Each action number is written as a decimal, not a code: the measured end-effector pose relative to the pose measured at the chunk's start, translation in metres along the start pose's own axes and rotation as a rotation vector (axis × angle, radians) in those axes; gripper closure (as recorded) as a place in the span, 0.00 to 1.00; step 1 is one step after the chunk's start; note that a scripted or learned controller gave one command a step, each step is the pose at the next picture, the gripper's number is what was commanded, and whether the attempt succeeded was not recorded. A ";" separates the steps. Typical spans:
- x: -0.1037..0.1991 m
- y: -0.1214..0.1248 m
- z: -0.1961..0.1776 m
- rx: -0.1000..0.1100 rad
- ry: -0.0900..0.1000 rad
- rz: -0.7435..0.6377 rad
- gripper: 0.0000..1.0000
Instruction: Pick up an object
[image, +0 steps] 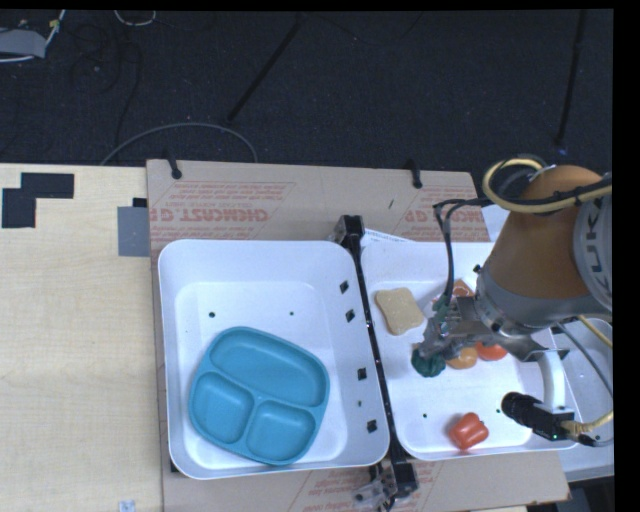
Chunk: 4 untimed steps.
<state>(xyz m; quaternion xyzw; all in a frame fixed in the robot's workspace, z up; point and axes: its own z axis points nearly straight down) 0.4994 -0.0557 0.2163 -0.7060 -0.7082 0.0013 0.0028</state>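
Camera view, right of centre: gripper (432, 352) sits low over a dark green object (431, 366); finger state cannot be told. Confirm grasp before lifting.

A blue divided plate (258, 396) is seen in the left bin (180, 270); the hand (432, 352) is lowered into the right bin (410, 255) beside a tan block (399, 310).

Two white bins (185, 270), smooth plastic with a faint sheen. In the left one, a blue divided plate (258, 394), matt plastic. Under them, brown cardboard (300, 200), printed and dull. The desk (70, 340) looks like pale wood grain. The tan bread slice (399, 310) looks spongy, and the red-orange piece (467, 430) looks slightly glossy.
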 end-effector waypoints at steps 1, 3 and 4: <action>0.062 0.006 -0.005 -0.002 -0.001 -0.001 1.00; 0.157 0.010 -0.012 -0.002 -0.001 -0.002 1.00; 0.155 0.009 -0.012 -0.001 -0.003 0.001 0.00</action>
